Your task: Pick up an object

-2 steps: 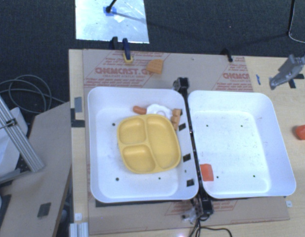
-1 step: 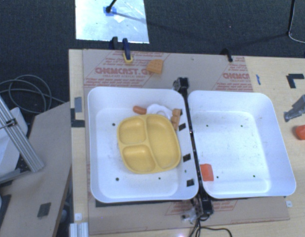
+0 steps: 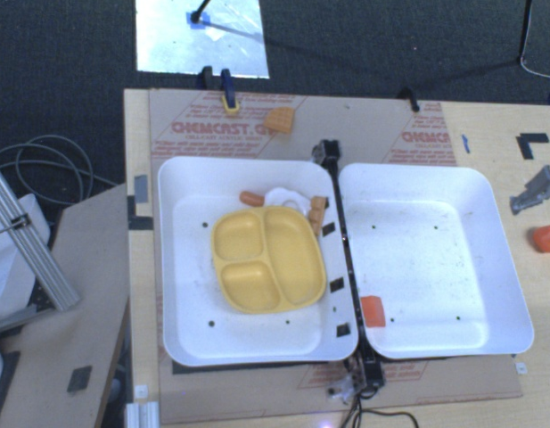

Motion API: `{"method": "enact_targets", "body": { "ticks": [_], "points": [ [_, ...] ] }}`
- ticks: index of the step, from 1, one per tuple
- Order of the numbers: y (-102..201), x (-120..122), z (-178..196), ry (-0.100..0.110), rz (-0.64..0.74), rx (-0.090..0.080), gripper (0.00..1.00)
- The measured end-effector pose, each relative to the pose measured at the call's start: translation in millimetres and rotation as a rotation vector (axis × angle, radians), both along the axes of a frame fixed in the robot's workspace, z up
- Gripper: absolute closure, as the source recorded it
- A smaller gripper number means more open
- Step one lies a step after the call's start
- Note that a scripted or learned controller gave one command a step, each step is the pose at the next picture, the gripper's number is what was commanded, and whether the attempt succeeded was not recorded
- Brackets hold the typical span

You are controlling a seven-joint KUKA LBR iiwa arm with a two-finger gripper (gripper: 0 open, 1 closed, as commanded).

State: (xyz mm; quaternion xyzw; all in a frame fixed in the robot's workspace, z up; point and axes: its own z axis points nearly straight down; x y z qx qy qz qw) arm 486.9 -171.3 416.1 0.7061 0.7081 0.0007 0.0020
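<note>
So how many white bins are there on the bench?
2. The left bin holds a yellow divided plate with small things tucked behind it. The right bin sits beside it with an orange block at its near-left corner. More could be hidden under the plate.

A pale yellow three-compartment plastic plate (image 3: pixel 267 260) lies in the glossy white left bin (image 3: pixel 181 328). At its far edge sit a small orange sausage-shaped piece (image 3: pixel 251 199) and a tan block (image 3: pixel 317 212). An orange-red block (image 3: pixel 373 310) marks the white right bin's (image 3: pixel 488 239) near-left corner.
</note>
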Motion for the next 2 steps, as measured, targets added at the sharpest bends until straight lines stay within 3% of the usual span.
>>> {"method": "enact_targets", "body": {
  "ticks": [1, 2],
  "points": [
    [73.6, 0.5, -42.8, 0.004, 0.008, 0.004, 0.0],
    [69.1, 0.2, -40.8, 0.001, 0.0, 0.001, 0.0]
  ]
}}
